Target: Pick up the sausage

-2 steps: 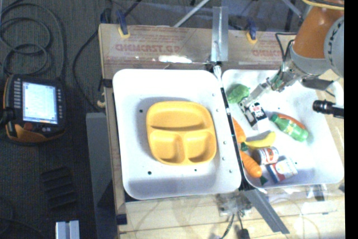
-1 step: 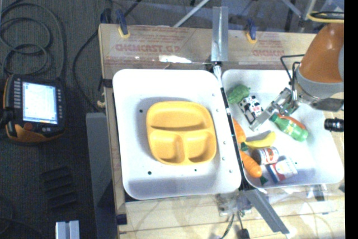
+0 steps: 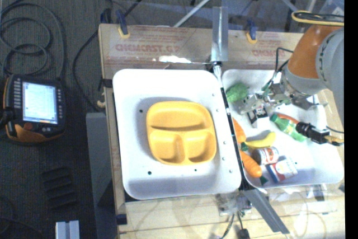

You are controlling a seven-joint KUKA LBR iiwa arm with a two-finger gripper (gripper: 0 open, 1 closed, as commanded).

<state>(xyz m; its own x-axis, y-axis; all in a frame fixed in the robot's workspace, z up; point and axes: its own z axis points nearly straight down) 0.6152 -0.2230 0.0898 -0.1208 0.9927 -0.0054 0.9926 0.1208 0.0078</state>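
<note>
Camera view, looking down at a slant on a tabletop point(image 3: 168, 45) with two white bins. Left bin point(image 3: 126, 137) with a yellow divided tray point(image 3: 180, 132) in its middle. Right bin point(image 3: 330, 168) crowded: green leafy piece point(image 3: 238, 90) at the far left corner, green bottle point(image 3: 288, 123) to the right, banana point(image 3: 260, 139) in the middle, a can point(image 3: 269, 154) and a small carton point(image 3: 286, 168) nearer the front.

Hard to name the sausage point(image 3: 251, 165) with certainty at this size. Most likely the orange-brown oblong hard against the right bin's left wall, just beside the can and in front of the banana. A similar orange piece point(image 3: 239, 130) farther back along the same wall, perhaps a carrot.

Gripper point(image 3: 258, 104) low over the far part of the right bin, between the leafy piece and the bottle, well apart from the sausage. Cannot tell how far open; nothing seen held.

Probably a toy: light, fairly stiff, smooth and rounded, so apt to roll or squirt out of a pinch. Best taken across its middle, at right angles to its length. Awkward spot, with wall on one side and can on the other.
</note>
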